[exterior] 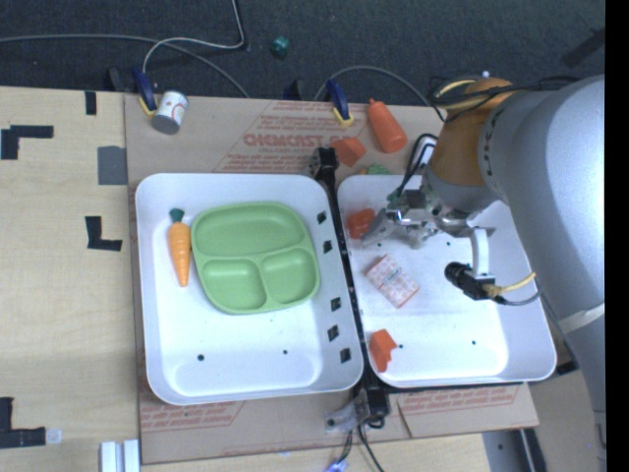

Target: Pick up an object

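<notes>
My gripper [401,222] is low in the right bin [491,362], near its upper left corner. Just to its left an orange piece [358,222] lies against the divider; whether the gripper touches it I cannot tell. A pink, patterned packet [392,279] lies flat just below the gripper. Another small orange block [381,346] sits at the right bin's lower left corner. In the left bin [236,372], a toy carrot [180,249] lies beside a green divided plate [257,257].
Outside the bins, on the cardboard behind them, are an orange cone-like piece [386,126], a smaller orange piece [351,150] and a white can [170,110]. The grey arm [550,185] covers the right bin's right side. A black cable connector [470,280] hangs over the right bin.
</notes>
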